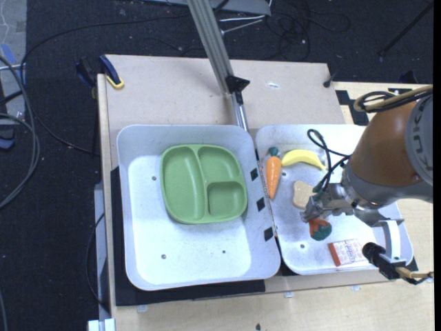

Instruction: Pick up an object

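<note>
Green divided plate (204, 183) sitting in the left bin (138, 254), carrot (273, 176) lying in the right bin (293, 257) pointing down, banana (303, 158) stretching crosswise, gripper (315, 216) hovering over a red-green toy (320, 229), finger state impossible to tell.

Colours, placed relative to green divided plate (204, 183):
- Plate: plain light green, in white left bin (138, 254), speckled grey.
- Right of plate: orange carrot (273, 175), green top.
- Further right: yellow banana (303, 158); tan bread slice (302, 194).
- Lower right: red-and-green piece (320, 229); red-orange packet with white label (346, 252).
- White right bin (293, 257).
- Worktop (179, 88) pale beige.
- Arm (389, 154): orange-brown band, grey casing.
- Floor (48, 150) black, speckled.
</note>
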`<state>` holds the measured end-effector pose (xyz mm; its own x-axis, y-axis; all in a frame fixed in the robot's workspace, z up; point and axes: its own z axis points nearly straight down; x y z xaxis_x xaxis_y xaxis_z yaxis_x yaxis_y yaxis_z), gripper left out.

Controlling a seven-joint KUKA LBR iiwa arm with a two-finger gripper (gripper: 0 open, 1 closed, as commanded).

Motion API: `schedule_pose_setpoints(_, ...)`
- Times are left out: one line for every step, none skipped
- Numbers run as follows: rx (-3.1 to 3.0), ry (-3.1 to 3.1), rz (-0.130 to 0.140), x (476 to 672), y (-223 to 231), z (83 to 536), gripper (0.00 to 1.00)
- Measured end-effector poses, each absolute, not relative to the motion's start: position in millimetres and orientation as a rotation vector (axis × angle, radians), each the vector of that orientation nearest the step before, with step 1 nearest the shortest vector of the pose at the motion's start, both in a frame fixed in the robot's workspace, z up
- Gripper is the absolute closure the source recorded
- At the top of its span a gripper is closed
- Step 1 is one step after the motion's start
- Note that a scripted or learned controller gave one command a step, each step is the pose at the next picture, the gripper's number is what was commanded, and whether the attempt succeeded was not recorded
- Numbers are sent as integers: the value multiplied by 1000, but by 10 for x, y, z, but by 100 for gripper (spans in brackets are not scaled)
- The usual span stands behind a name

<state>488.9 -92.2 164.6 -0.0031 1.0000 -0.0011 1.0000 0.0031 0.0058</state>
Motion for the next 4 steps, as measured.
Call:
schedule_pose_setpoints(2215, 2220, 5, 4878, -1011, 2230, 100)
schedule_pose_setpoints(2214, 2222, 5, 4804, -963, 2771, 100)
schedule_pose_setpoints(2214, 2227, 0, 5076, -479, 2586, 100)
schedule_pose_setpoints(2213, 2229, 1, 5379, 14, 2428, 100)
